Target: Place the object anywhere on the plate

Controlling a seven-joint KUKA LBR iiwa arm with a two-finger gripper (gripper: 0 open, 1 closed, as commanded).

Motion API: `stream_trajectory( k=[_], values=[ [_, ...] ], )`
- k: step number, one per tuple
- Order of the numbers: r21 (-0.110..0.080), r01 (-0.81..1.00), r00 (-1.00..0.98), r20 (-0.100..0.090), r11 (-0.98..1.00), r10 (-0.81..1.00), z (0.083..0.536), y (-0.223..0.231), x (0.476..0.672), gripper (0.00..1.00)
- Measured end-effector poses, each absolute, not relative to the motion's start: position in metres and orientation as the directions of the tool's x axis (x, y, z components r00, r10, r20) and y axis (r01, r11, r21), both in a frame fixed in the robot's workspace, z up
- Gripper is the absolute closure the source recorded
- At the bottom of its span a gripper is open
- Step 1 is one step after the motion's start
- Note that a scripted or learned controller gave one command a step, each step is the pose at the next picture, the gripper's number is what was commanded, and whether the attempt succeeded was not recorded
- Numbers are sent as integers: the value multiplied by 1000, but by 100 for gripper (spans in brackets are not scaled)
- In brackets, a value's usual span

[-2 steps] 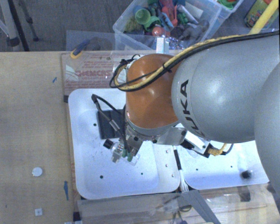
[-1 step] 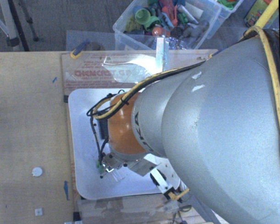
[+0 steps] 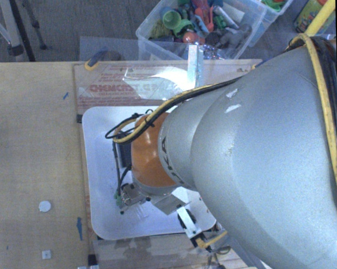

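Observation:
My grey arm (image 3: 252,156) reaches in from the right and covers most of the view. Its orange band (image 3: 147,159) hangs over the middle of a shallow white bin (image 3: 100,161). Below the band, the gripper (image 3: 137,207) points down toward the bin's floor near the front edge. The arm hides the rest of the bin behind it. The bare part of the bin's floor on the left holds nothing that I can make out.
A clear plastic tub (image 3: 208,19) of coloured toys stands beyond the bench at the top. A cardboard sheet (image 3: 128,85) lies behind the bin. The wooden bench top (image 3: 36,152) on the left carries a small white disc (image 3: 44,206).

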State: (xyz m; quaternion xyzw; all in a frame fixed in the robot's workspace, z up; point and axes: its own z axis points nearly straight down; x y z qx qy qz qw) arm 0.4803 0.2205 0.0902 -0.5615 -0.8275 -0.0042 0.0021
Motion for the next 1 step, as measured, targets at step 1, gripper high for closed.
stream_trajectory(
  k=[1],
  values=[
    [14, 772, -635, -4, 635, 773, 91, 217, 484, 100]
  ],
)
